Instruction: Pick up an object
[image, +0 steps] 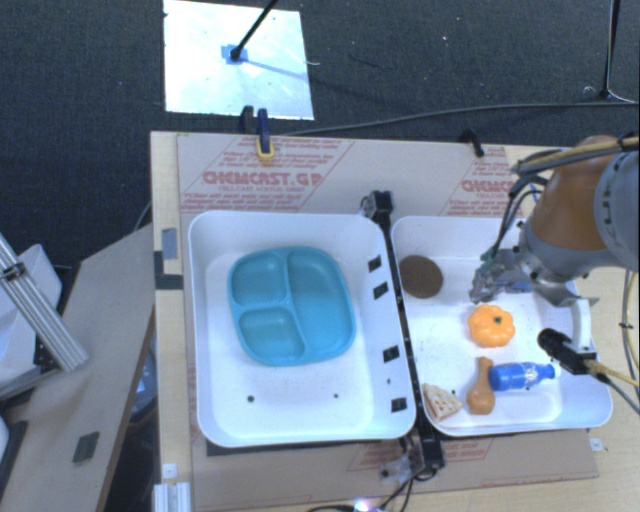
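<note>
The arm (590, 215) is showing a broad orange band with a grey casing just beside it — both rounded and smooth. Thin dark cables are looping along the orange band's left side, running down toward the gripper (487, 283). The gripper is showing as small grey metal parts — details below the orange band are blurring together.

On the surface (330, 165) two bins sit side by side. The left bin (215, 300) holds a divided plate (291, 305) at its centre. In the right bin (590, 400), a toy pumpkin (491, 326) lies central, a round cookie (420, 276) at ten o'clock, a bottle (520, 376) at five, a chicken drumstick (482, 390) at six, a cracker wedge (441, 401) at seven
</note>
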